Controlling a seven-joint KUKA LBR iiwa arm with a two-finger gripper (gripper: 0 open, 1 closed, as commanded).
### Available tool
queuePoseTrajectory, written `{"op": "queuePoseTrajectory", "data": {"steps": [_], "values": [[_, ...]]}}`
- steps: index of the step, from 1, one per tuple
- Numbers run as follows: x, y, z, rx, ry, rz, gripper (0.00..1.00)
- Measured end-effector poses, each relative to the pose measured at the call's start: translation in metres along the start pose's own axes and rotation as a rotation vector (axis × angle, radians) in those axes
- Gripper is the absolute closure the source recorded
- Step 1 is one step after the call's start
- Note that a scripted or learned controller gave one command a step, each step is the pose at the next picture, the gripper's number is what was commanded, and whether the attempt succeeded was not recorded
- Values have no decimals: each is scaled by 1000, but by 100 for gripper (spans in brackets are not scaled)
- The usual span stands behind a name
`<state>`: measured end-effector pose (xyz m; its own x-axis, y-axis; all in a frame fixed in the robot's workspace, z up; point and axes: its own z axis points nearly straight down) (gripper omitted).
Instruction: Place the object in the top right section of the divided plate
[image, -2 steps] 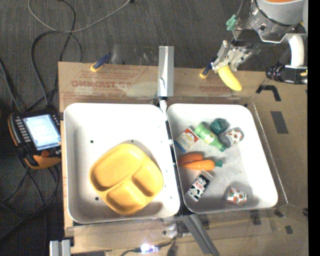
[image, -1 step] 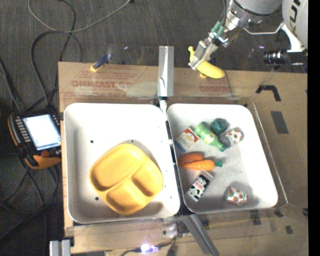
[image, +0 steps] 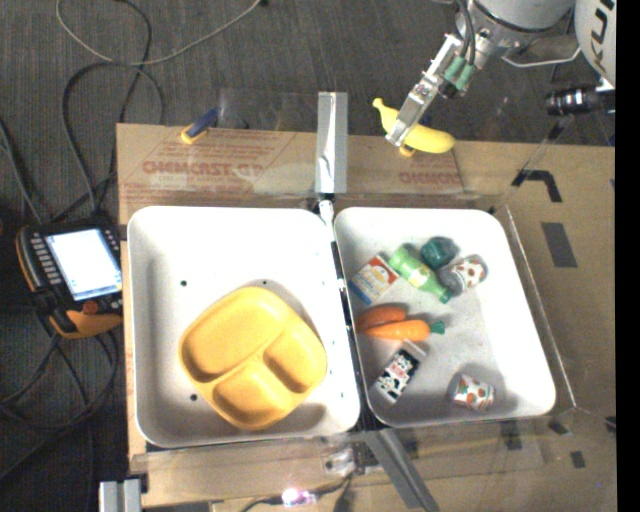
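Yellow banana up high beyond the far edge of the right bin, pinched between the jaws of the gripper, which hangs over the cardboard-covered table at the back. Down in the left bin sits the yellow divided plate, tilted at an angle. Over in the right bin: a carrot, a green bottle, a small carton, a black-and-white carton and two little cans.

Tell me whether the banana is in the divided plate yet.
Not yet. The banana is between the gripper fingers, above the bench beyond the bins; the yellow plate sits in the left bin.
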<state>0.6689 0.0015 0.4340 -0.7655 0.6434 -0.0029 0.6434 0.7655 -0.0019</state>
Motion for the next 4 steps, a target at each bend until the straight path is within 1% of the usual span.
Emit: {"op": "queuePoseTrajectory", "data": {"steps": [1, 2, 3, 4], "values": [[14, 4, 136, 0, 2, 47, 100], [9, -85, 251, -1, 5, 198, 100], [88, -52, 116, -2, 3, 203, 100], [229, 7, 83, -1, 3, 150, 100]]}}
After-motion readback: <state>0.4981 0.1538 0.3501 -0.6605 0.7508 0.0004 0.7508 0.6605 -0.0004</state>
